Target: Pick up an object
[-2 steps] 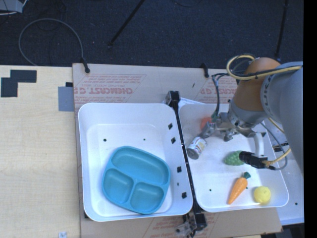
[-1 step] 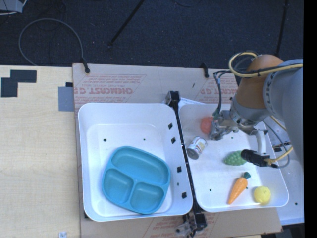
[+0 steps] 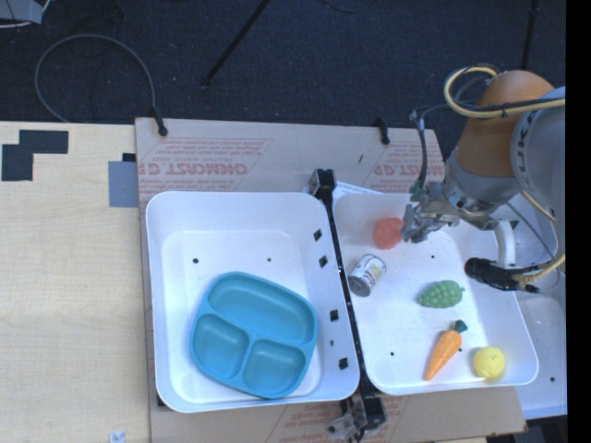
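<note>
blue divided plate [image 3: 254,333], left bin [image 3: 171,220]

Overhead view of two white bins. Left bin [image 3: 166,247]: a blue divided plate [image 3: 254,333]. Right bin [image 3: 517,340]: orange-red ball [image 3: 387,233], small can [image 3: 367,274], green grape cluster [image 3: 440,294], carrot [image 3: 443,350], lemon [image 3: 489,363]. The gripper [image 3: 417,221] sits just right of the ball, at centre right of the frame.

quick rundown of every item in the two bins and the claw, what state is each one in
blue tray: flat in left bin
can: on its side, right bin
red-orange fruit: resting, beside claw
green grapes: resting
carrot: lying flat
lemon: resting, near corner
claw: low over right bin
</note>
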### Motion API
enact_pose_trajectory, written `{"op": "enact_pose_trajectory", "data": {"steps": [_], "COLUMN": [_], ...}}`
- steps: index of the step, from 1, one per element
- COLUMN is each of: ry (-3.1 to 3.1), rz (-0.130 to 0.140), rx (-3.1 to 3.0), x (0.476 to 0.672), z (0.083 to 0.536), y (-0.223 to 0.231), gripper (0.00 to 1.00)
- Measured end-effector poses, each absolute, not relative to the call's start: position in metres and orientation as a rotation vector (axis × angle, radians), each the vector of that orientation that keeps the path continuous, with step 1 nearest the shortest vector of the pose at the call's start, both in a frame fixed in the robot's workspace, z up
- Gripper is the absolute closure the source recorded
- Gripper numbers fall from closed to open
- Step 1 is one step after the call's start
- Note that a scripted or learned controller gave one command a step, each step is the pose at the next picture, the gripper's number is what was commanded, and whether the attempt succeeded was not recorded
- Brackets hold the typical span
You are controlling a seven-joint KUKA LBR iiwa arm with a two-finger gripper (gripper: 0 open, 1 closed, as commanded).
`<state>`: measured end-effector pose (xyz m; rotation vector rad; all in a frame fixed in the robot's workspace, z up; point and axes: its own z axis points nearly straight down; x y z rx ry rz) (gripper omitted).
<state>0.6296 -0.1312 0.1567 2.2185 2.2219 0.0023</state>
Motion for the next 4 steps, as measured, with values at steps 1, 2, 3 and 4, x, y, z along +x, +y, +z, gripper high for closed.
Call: {"op": "enact_pose_trajectory", "data": {"steps": [1,2,3,4], "ry": [2.221,2.224,2.229,2.23], "rz": [0.002,-0.001,-0.003,-0.003], "rx": [2.218,2.22,2.221,2.221], "x": [0.629,0.629,0.612,0.606], "z": [0.22,0.239,0.243,0.244], "y": [-0.132,-0.134,-0.09,-0.034], "gripper": [1.0,1.0,1.0,1.0]}}
